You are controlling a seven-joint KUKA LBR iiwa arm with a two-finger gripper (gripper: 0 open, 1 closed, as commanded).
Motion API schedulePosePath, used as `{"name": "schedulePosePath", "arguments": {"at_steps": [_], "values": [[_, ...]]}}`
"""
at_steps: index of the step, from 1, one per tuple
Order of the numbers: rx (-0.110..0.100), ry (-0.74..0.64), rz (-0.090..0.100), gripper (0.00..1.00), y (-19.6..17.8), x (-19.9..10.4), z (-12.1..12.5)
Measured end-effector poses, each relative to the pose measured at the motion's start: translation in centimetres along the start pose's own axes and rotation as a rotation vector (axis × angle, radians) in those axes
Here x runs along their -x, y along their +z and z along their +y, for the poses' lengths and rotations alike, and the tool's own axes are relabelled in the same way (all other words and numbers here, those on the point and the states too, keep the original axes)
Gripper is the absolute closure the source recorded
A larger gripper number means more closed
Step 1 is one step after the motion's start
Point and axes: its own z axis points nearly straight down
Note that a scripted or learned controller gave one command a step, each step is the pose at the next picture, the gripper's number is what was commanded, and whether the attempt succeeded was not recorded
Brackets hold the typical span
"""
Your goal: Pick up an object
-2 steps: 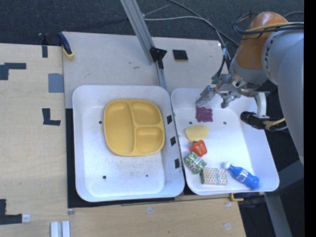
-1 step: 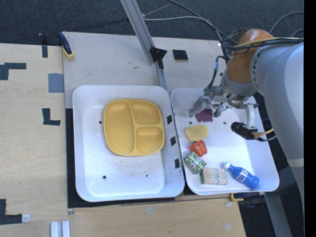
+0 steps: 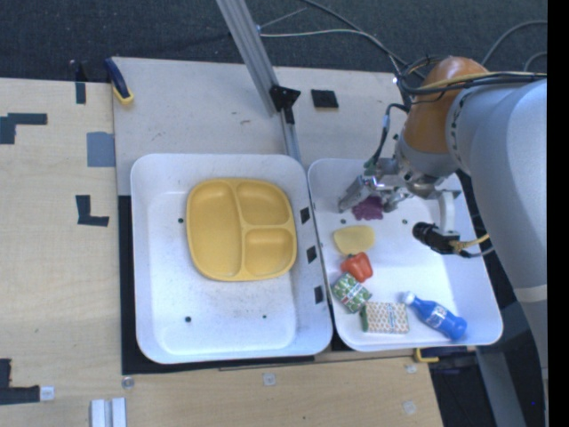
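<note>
Currently, the pick is judged begun but not completed.

- **Gripper** (image 3: 365, 194): positioned low at 11 o'clock in the right bin (image 3: 418, 274), directly over a purple object (image 3: 368, 209). Whether it is released or clenched cannot be told, and no grasp is shown.
- **Purple object:** judged the likely target. It is seen against the bin floor, and whether the gripper touches it cannot be told.
- **Other candidates in the right bin, all well clear of the gripper except the first:**
  - yellow piece (image 3: 354, 237) at 10 o'clock
  - red item (image 3: 357, 266) at 9 o'clock
  - green packet (image 3: 350, 293) at 8 o'clock
  - patterned box (image 3: 386, 318) at 7 o'clock
  - blue bottle (image 3: 436, 317) at 5 o'clock
- **Left bin** (image 3: 160, 265): a yellow divided tray (image 3: 242, 229) is held at its centre.
- **Outstanding:** closure on an object is to be confirmed, and the lift clear of the bin is to be made.
</note>
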Motion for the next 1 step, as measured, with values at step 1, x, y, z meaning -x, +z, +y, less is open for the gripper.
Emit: {"name": "schedulePosePath", "arguments": {"at_steps": [1], "values": [[0.004, -0.001, -0.002, 1.0, -1.15, 0.03, 0.08]]}}
